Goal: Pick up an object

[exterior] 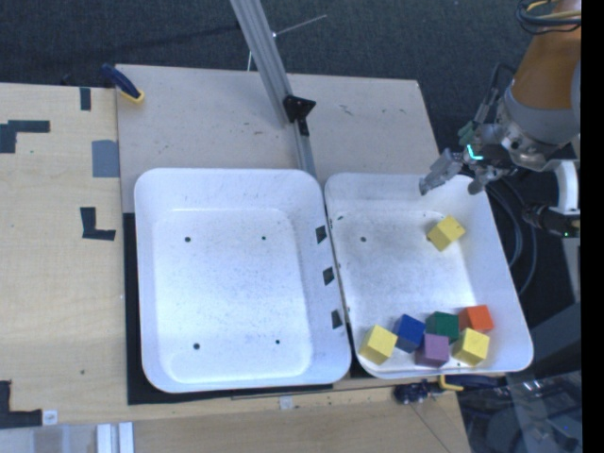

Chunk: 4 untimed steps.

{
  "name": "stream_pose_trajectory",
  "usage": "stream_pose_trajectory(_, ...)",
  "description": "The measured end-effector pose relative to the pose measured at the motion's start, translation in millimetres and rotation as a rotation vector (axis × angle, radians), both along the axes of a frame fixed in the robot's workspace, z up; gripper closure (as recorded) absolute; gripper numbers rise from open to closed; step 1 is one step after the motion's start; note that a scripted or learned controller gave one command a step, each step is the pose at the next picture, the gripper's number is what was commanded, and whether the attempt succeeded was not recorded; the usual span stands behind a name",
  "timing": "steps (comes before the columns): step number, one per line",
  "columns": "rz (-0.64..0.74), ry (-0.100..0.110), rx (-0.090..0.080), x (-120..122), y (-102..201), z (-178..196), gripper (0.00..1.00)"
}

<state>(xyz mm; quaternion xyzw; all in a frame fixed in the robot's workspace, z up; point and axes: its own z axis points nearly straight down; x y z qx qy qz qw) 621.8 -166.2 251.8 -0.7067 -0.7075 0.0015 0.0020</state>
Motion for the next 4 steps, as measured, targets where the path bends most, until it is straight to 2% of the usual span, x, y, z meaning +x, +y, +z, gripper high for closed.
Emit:
stream_pose_trajectory(1, 0.001, -0.004, -0.002, 1, 0, 2, 0.0)
stream_pose_trajectory(2, 0.001, 0.001, -0.001, 8, 3, -46, 0.0)
stream_pose_trajectory(4, 0.0, 0.001, 0.0, 1, 10, -138, 0.0)
